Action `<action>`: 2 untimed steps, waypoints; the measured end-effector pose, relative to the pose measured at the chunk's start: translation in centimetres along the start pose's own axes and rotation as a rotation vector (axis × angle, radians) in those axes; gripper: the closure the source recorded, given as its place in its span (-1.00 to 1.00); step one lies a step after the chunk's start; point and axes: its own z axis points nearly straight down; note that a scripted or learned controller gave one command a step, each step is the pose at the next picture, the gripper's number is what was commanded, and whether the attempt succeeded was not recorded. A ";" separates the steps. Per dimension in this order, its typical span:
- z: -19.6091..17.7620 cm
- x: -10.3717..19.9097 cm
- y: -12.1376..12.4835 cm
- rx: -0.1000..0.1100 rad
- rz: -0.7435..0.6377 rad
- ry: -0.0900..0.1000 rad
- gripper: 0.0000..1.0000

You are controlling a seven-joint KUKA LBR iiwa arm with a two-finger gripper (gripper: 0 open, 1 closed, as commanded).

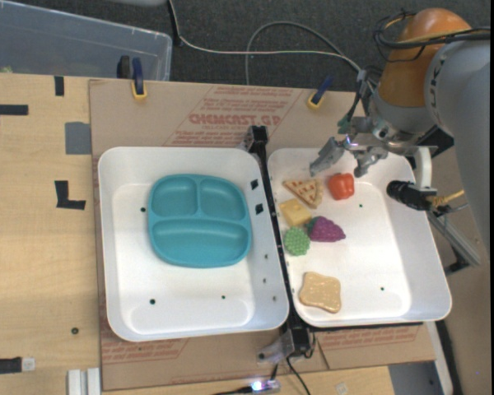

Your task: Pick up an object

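Red print on the cardboard sheet [222, 118] under the bins reads "CHEMCAST G.P."; the smaller lines beneath it are too fine to read. Two clamps hold the sheet's far edge: one [137, 81] at the left, one [319, 95] further right.

There are two white bins. The left bin [123, 303] holds one teal divided plate [199, 220] with three compartments. The right bin [412, 290] holds six toy foods, one of each: a red tomato or pepper [341, 186], a triangular pizza slice [305, 191], a yellow cheese block [295, 212], a green broccoli-like ball [296, 241], a purple bunch of grapes [327, 230] and a slice of toast [320, 292]. The cheese, the green ball and the grapes sit touching in a cluster near the bin's left wall; the pizza slice lies just behind them, and the toast lies apart near the front edge.

The gripper [343, 160] hangs over the far part of the right bin with its two fingers spread apart, one toward the pizza slice and one beside the red piece. Nothing sits between them. The red piece lies just below the gap, though whether a fingertip touches it is hard to judge from this slant.
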 end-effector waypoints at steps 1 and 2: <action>-0.9 0.0 0.3 -0.014 -0.003 -0.002 -1.00; 4.8 0.2 -0.7 -0.009 -0.003 -0.002 -1.00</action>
